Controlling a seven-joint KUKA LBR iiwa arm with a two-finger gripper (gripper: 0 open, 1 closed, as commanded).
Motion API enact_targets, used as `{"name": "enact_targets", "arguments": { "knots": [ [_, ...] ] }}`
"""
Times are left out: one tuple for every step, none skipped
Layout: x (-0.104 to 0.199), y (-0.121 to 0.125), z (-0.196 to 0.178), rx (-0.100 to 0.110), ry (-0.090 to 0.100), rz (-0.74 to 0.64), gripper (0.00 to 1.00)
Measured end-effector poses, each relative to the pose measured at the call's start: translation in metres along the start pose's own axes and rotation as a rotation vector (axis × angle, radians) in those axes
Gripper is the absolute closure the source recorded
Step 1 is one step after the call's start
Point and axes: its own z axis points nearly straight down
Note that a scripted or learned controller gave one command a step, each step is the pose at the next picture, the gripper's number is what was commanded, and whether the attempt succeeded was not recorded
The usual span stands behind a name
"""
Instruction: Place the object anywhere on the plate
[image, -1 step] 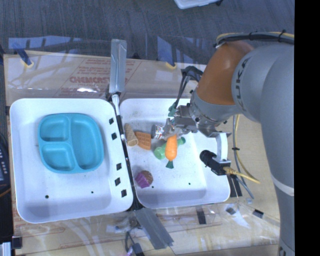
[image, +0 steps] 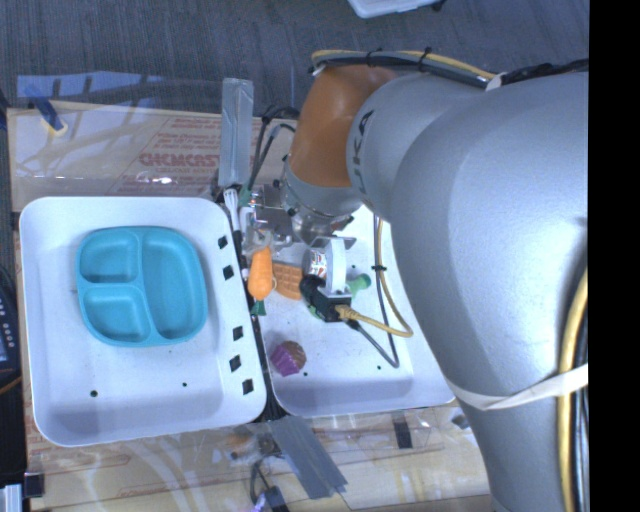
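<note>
an orange carrot-shaped toy (image: 260, 273) lies at the left edge of the right bin (image: 340, 392), beside a tan ridged piece (image: 287, 282). the gripper (image: 280, 236) hangs over them; its grasp cannot be told. a purple toy (image: 288, 357) lies nearer. the blue plate (image: 140, 285) sits in the left bin (image: 60, 400).

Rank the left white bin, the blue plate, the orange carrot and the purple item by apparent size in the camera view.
1. left white bin
2. blue plate
3. orange carrot and purple item: too close to rank. The carrot looks longer and the purple item rounder.
</note>
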Motion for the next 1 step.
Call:
{"name": "enact_targets", "arguments": {
  "knots": [
    [0.0728,0.0154,-0.0011,-0.001,0.0,-0.11,1.0]
  ]
}}
